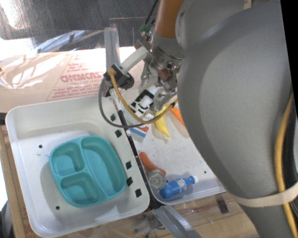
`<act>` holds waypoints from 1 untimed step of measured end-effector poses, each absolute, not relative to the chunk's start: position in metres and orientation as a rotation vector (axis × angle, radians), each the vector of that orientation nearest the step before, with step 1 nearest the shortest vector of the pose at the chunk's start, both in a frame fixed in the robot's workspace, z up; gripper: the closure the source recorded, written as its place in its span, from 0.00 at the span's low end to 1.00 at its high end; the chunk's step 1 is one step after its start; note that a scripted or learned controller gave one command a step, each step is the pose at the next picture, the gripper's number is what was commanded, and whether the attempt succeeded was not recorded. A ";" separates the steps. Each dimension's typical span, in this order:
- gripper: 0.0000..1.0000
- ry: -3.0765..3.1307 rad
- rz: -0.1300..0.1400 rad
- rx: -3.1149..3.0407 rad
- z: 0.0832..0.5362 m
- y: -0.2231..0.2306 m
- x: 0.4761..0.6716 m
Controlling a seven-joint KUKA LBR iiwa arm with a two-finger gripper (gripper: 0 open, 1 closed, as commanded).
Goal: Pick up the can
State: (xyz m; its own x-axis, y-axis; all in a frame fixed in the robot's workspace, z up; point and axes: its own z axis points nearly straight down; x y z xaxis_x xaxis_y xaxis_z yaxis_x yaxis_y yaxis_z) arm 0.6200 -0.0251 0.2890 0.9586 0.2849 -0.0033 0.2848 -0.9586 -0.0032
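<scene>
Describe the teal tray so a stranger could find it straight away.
Look at the left white bin of the two on the bench. The teal tray lies flat on its floor, toward the wall it shares with the right bin. It is the rounded plastic plate split into three compartments, far larger than the small items next door.

Right bin (pixel 178 197) mostly hidden behind arm (pixel 235 103); can perhaps underneath.

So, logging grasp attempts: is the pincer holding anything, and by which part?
Cannot be told: the pincer sits low over the right bin, its tips hidden.
</scene>
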 end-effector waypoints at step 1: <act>1.00 -0.419 0.009 -3.112 0.265 0.016 0.583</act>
State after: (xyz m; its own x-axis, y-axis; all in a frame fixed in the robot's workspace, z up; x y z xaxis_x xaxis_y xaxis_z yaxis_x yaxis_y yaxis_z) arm 0.5826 0.0162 0.2655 0.9644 0.2644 -0.0054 0.2644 -0.9644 -0.0022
